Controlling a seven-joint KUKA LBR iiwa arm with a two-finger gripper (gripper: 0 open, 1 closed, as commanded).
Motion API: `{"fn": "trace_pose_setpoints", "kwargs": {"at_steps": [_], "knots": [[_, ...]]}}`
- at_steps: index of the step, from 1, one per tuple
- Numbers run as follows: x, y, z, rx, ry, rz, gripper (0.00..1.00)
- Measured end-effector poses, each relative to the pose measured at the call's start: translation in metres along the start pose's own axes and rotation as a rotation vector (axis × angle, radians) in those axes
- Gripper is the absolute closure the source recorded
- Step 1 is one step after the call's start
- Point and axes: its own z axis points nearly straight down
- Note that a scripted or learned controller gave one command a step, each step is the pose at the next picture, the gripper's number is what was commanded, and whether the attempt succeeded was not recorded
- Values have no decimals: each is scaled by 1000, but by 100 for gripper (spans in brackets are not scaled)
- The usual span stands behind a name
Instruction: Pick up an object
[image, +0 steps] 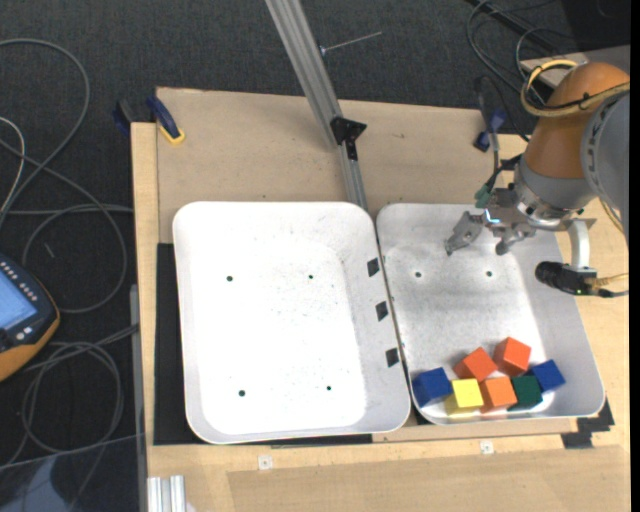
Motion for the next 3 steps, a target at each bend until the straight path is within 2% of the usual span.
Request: {"fn": "trace_pose_setpoints", "kwargs": {"at_steps": [1, 2, 3], "knots": [[1, 0, 28, -1, 0, 0, 0], [1, 2, 14, -8, -1, -1, 100], [-3, -5, -46, -13, -3, 2, 100]]}}
